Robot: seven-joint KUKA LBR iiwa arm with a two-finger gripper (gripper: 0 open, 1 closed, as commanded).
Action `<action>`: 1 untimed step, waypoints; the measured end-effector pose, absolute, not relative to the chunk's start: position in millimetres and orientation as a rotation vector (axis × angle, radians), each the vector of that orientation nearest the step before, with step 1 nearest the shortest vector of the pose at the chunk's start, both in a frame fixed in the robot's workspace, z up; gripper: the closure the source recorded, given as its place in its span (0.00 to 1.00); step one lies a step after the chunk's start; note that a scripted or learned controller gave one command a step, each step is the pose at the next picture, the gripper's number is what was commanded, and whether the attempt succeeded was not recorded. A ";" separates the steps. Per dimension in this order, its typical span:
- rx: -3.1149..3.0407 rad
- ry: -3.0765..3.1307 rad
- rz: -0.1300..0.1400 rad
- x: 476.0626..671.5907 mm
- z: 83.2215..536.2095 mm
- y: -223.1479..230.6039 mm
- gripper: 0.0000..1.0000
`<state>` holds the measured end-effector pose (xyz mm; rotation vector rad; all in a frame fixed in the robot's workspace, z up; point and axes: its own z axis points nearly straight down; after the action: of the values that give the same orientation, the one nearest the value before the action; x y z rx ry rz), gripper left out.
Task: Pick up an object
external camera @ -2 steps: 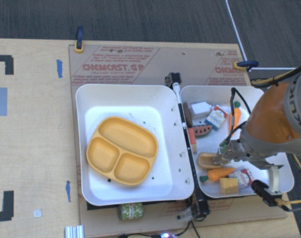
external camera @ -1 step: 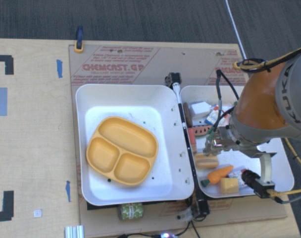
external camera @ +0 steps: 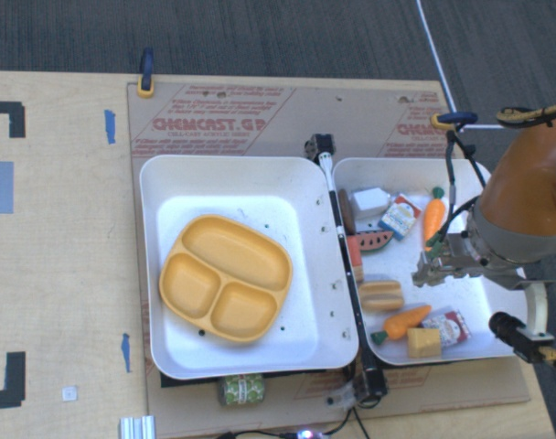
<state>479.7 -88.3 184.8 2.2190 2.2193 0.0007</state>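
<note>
Orange plastic toy carrot (external camera: pixel 406 322) lying near front of right white bin (external camera: pixel 461 353), beside hot-dog toy (external camera: pixel 381 294) | likely light, stiff, slick; best pinched across thick middle | jaws (external camera: pixel 432 273) hovering above bin floor nearby, spread impossible to tell

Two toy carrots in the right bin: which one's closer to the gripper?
The upright carrot at the bin's far side, just above the gripper. The other carrot lies near the front rim beside the yellow block.

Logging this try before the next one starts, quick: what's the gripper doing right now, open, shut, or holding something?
Gripper: over the right bin, beside the upper carrot; open or shut cannot be told, and nothing shows between its fingers.
</note>
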 end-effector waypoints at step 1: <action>2.219 2.223 0.003 480.6 185.0 -61.3 1.00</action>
<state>480.6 -61.3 185.0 2.2193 2.2226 0.0032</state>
